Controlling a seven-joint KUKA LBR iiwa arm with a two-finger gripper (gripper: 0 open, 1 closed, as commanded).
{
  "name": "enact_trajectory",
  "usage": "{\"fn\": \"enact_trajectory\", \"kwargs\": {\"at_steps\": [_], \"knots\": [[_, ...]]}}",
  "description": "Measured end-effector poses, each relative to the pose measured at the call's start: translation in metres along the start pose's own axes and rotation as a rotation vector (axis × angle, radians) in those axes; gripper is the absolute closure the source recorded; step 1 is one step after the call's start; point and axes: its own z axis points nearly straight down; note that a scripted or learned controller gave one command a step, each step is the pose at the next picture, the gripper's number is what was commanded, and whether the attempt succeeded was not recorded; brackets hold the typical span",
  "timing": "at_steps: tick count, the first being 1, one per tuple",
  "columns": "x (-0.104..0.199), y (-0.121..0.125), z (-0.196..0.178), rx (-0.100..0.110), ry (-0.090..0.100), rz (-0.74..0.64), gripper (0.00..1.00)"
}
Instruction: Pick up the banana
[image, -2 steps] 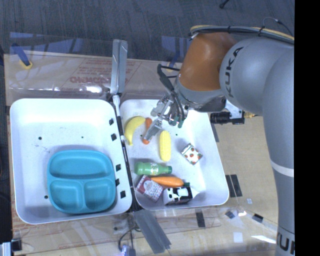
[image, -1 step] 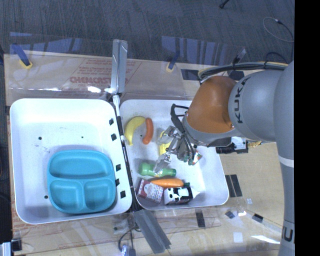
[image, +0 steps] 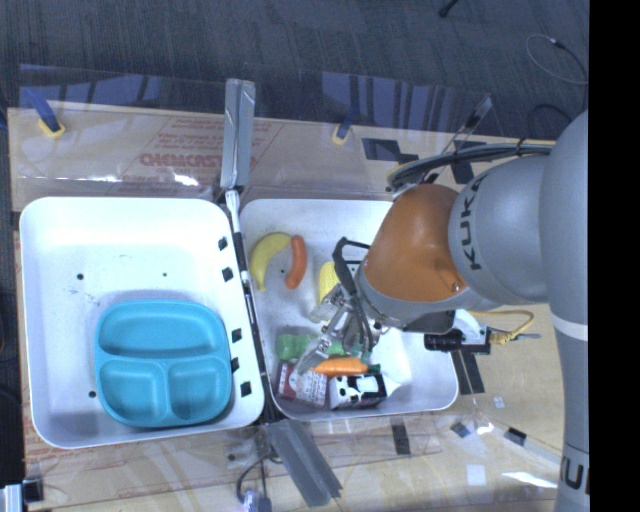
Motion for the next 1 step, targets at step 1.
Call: {"fn": "enact_trajectory", "kwargs": {"at_steps": [1], "knots": [[-0.0849, 0.0366, 0.0135, -0.001, -0.003, -0.013, 0.00]]}}
